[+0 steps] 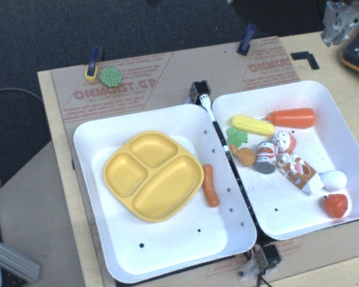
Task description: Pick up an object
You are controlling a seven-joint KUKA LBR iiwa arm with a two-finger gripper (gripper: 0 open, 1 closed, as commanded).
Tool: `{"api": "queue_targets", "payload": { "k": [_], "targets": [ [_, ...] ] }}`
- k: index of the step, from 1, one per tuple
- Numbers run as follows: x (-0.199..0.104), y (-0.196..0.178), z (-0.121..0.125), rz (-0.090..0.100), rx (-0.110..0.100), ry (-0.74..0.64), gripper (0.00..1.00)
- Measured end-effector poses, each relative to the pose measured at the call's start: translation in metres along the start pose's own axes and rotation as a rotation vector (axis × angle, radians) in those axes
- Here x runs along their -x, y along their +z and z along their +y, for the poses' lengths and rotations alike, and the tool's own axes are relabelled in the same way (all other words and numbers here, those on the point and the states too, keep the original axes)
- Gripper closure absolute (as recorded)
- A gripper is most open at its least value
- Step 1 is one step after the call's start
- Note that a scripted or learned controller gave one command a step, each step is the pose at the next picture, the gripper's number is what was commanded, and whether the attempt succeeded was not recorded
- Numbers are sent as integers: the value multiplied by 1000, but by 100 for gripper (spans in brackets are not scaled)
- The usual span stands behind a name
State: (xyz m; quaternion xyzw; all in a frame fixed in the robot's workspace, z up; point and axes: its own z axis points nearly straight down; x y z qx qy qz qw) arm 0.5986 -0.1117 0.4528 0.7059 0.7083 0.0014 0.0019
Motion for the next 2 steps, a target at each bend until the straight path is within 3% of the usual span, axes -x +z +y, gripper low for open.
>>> {"api": "queue_targets", "payload": {
  "k": [1, 2],
  "targets": [
    [-33, 13, 35, 0, -1, -1, 100],
    [-75, -6, 52, 1, 1, -2, 100]
  ]
}}
